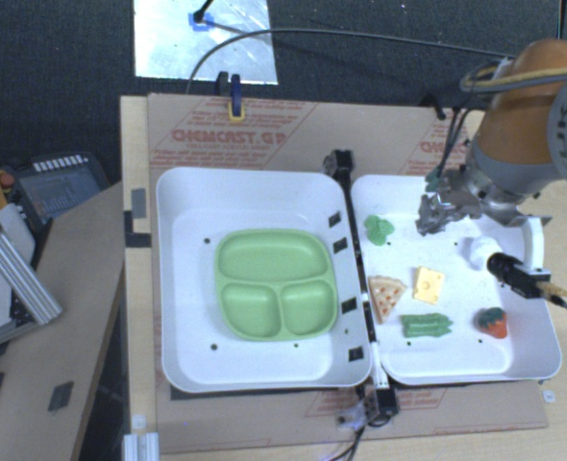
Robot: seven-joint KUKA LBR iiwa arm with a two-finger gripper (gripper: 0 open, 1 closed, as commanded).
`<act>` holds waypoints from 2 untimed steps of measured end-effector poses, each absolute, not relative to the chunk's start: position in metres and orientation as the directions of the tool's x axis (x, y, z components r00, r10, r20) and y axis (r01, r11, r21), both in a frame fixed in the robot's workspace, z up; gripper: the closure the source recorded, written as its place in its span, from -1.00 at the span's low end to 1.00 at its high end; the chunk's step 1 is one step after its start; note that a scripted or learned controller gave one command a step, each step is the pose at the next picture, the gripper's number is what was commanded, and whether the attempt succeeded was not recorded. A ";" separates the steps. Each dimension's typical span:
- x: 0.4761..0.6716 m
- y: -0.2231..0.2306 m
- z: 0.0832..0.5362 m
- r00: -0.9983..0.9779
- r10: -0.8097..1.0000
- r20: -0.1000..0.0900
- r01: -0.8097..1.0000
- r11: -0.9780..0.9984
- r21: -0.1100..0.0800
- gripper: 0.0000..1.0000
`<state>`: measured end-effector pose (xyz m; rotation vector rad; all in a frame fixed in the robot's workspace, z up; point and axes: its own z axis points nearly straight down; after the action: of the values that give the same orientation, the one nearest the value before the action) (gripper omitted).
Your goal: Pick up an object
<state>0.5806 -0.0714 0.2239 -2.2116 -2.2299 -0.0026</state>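
Reading "CHEMCAST GP", red print (229, 134) marks the cardboard (264, 128).

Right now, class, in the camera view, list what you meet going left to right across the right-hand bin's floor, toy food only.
green leafy piece → waffle slice → cheese square → strawberry. The green bean pod is left out because it overlaps the cheese's span.

A pale wooden bench (91, 286) carries a brown printed board (264, 133), and on that sit two shallow white bins side by side, the left bin (183, 209) and the right bin (543, 353), clipped together along the middle.
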 end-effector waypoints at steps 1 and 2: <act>0.574 -0.015 0.231 -0.010 1.000 0.003 1.000 0.010 0.002 1.00; 0.585 0.042 0.232 -0.010 1.000 0.002 1.000 0.010 0.003 1.00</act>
<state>0.5853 0.0424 0.2319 -2.2105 -2.2331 -0.0052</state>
